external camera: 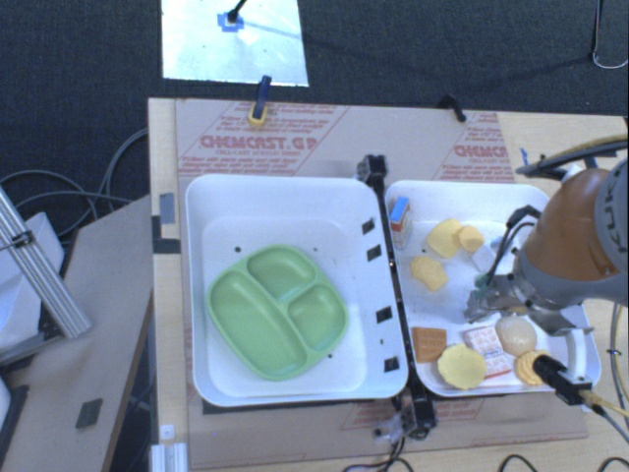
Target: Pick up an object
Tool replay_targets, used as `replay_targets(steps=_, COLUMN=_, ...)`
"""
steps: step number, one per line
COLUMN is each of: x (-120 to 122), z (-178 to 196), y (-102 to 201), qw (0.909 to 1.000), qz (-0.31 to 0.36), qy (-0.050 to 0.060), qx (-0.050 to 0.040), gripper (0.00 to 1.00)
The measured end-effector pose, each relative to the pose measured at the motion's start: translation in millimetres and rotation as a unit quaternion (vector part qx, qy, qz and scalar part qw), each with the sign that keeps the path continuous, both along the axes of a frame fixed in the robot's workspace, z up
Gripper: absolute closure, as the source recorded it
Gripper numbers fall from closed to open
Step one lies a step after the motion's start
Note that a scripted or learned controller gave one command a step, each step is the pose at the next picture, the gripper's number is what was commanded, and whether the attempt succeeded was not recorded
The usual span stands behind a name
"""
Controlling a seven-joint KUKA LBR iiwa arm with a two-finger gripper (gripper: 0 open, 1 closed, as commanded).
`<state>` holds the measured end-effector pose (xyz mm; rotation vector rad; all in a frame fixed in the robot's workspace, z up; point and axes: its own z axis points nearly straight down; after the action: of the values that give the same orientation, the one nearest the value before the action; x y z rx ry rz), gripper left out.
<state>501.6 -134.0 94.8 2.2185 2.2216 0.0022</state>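
I see the candidate objects gathered in the right bin, a scatter of toy food pieces on its white floor. Toward the far side lie a small carton-like piece with a red end, two pale yellow chunks touching each other, and a third yellow chunk a little nearer to me and to the left. Along the near edge sit a brown square cracker, a round yellow piece just beside it, a red-and-white patterned card or packet, a cream-coloured rounded piece and an orange ridged biscuit at the near right corner. My end effector hangs low over the middle of this bin, just above the cream piece and the packet; from this angle the wrist hides the tips, so I cannot tell whether it is wide or closed, and I see nothing clearly between them. The arm comes in from the right, its orange band bulking over the bin's right wall. The left bin holds a green divided tray lying flat, slightly skewed, near its centre. A black divider strip with clips runs between the two bins. Both bins rest on a pale worktop covered with printed protective film, and beyond it a pale square sheet lies on dark carpet.
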Motion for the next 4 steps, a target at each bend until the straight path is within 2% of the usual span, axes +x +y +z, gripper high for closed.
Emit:
replay_targets(steps=1, x=7.1, z=45.8, y=-4.9, qw=1.0000, qz=0.001, qy=-0.002, qx=-0.0006, gripper=1.00)
replay_targets(steps=2, x=9.5, z=109.7, y=-8.2, qw=1.0000, qz=0.002, qy=-0.003, qx=-0.0010, gripper=1.00)
replay_targets(steps=3, x=11.0, z=130.9, y=-8.4, qw=1.0000, qz=0.002, qy=-0.001, qx=-0.0006, gripper=1.00)
replay_targets(steps=4, x=34.7, z=123.7, y=47.3, qw=1.0000, qz=0.005, qy=-0.001, qx=0.0007, gripper=1.00)
